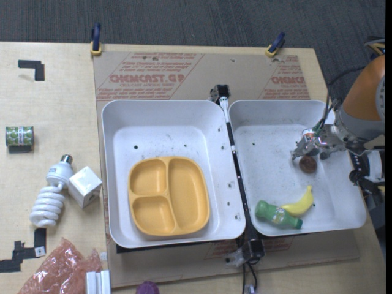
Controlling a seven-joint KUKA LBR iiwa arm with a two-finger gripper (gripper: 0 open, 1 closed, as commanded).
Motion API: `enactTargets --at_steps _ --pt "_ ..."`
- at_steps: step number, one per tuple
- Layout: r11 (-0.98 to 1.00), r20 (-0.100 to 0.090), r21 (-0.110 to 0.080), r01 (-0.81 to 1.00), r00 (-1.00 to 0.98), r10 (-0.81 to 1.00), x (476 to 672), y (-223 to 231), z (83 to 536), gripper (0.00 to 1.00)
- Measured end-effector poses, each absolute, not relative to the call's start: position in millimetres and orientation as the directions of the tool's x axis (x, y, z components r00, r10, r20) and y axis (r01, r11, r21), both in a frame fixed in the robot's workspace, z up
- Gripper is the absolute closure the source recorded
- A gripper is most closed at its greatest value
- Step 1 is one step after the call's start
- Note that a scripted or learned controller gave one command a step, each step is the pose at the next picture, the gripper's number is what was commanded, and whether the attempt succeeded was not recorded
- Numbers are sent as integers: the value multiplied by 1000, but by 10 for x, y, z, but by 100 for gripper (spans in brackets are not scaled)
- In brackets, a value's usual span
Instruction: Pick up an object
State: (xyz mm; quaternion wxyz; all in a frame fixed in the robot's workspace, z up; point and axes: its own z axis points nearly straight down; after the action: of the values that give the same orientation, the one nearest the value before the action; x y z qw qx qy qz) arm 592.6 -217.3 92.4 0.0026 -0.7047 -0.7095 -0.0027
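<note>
My gripper (pixel 305 148) hangs low over the right bin (pixel 269 118), near its far right side, on the grey arm with the orange band (pixel 366 97). Right under its tip lies a small brown round object (pixel 309 163), touching or nearly touching it. A yellow banana (pixel 300 203) and a green bottle (pixel 277 215) lie together near the front wall of the same bin, well in front of the gripper. In the left bin (pixel 122 133) rests a yellow divided plate (pixel 168 196).
Left of the bins, on the bench, lie a white spiral light bulb (pixel 49 193), a white cube (pixel 84 185), a green can (pixel 19 137) and a pink mesh bag (pixel 58 269). Clamps (pixel 96 38) hold the cardboard at the back.
</note>
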Motion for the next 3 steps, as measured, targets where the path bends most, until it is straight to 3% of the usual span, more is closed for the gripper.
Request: enactTargets --at_steps 1,2,3 --pt "6 -1 3 1000 -6 1000 5924 -2205 1030 100" --pt "7 4 1 1000 -7 1000 5928 -2185 1028 0" --pt "7 7 2 1000 -7 1000 6610 -2173 935 0"
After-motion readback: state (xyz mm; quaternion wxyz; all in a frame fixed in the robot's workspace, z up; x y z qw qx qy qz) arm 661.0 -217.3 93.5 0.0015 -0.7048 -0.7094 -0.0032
